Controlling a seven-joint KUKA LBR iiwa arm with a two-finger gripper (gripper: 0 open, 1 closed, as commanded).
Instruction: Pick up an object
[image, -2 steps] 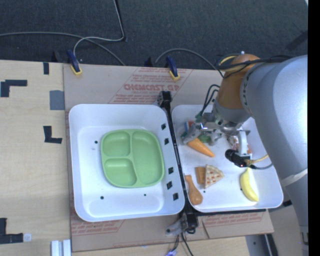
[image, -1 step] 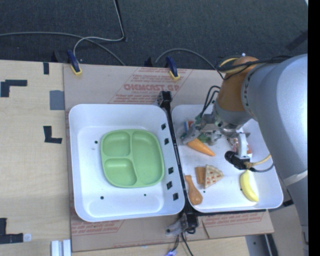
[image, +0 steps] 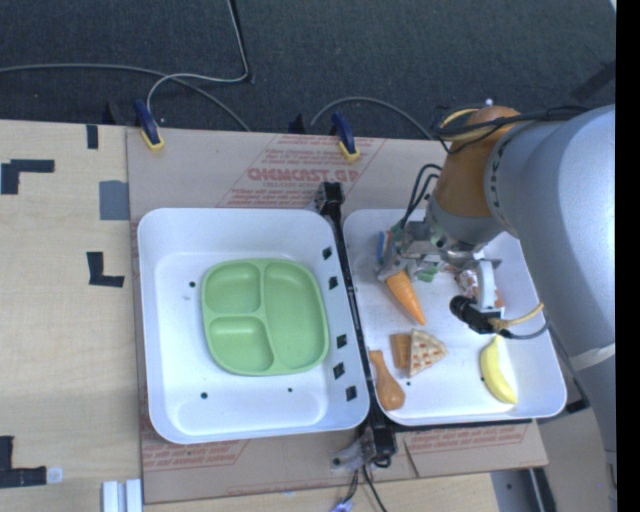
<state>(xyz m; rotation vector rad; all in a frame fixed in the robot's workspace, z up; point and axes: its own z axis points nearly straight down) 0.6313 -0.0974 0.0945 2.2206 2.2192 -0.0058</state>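
A grey KUKA arm reaches in from the right and sets its gripper (image: 400, 262) low in the right bin (image: 545, 400), directly above the top end of a toy carrot (image: 405, 295). We cannot tell whether the claw is wide or narrow, as the wrist hides it from us. We see the carrot lying flat on the bin floor, slanted, near the wall between the bins. Below it lie a pizza slice (image: 422, 352) and an orange chicken leg (image: 385, 378), with a banana (image: 497, 372) towards the right. The green divided plate (image: 265, 315) sits alone in the left bin (image: 160, 300). We judge the risk plain: a grip on the carrot's end could let the tapered piece pivot or slide free.
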